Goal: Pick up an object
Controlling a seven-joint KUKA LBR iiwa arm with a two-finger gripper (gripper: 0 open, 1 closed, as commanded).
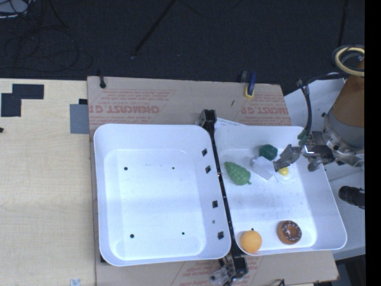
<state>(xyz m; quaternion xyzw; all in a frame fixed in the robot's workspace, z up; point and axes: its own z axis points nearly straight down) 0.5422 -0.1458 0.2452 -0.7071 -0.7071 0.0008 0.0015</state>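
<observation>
Altogether, right bin (321,219) — one orange (251,241), one donut (289,232), two green toys (237,174).

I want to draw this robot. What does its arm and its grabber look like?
The arm is chunky and rounded, grey with an orange band near the wrist. A black cable loops beside it. The gripper is small, made of grey metal, with thin fingers.
</observation>
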